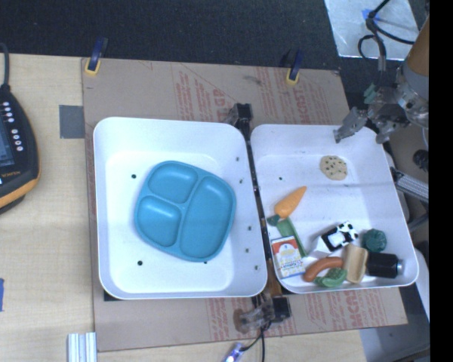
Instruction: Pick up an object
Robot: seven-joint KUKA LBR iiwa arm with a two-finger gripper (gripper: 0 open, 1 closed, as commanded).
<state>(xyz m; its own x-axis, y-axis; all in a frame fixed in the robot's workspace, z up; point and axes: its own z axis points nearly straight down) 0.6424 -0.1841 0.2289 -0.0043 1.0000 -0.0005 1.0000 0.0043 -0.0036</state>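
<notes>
A pale wooden surface under brown cardboard bears two white bins, the left bin holding a blue tray, the right bin a cookie near its far edge, where the claw hovers open, gripping nothing.

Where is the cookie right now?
The cookie lies in the right bin, near its far right corner, alone on the white floor. The toy carrot is just below it, and the gripper is above it by the bin's rim.
</notes>
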